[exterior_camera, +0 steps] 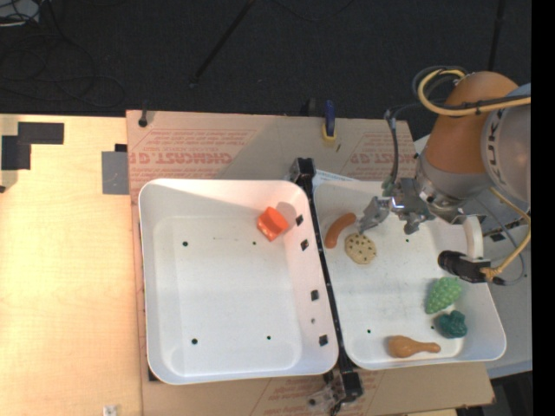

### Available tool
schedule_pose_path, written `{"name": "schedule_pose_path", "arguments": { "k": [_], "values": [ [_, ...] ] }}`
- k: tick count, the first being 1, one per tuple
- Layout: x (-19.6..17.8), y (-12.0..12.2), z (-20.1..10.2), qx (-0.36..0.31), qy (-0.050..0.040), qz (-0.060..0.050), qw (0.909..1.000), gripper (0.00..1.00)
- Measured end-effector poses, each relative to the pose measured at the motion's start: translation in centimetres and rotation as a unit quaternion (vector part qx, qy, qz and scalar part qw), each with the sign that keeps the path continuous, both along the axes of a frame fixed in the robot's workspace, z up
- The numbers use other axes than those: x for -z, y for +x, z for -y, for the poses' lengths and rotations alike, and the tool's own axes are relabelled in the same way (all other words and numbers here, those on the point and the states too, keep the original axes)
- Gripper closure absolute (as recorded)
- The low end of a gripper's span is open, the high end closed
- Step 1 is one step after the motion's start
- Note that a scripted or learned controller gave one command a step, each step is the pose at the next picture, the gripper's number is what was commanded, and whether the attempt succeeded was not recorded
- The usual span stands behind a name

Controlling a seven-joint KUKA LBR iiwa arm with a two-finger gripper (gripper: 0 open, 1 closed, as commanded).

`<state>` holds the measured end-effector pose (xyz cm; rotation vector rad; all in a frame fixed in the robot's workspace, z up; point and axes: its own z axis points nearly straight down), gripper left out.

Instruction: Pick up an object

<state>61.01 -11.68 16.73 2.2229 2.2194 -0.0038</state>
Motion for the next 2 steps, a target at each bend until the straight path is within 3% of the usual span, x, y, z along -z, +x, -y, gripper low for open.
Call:
{"name": "schedule_pose_path", "arguments": {
  "k": [1,2],
  "values": [
    [7.5,1.1,-3.2,-0.001,0.0011,0.003,1.0,0.0],
    [6.3,1.2,-3.0,0.0,0.0002,0.005,1.0,1.0]
  ]
}}
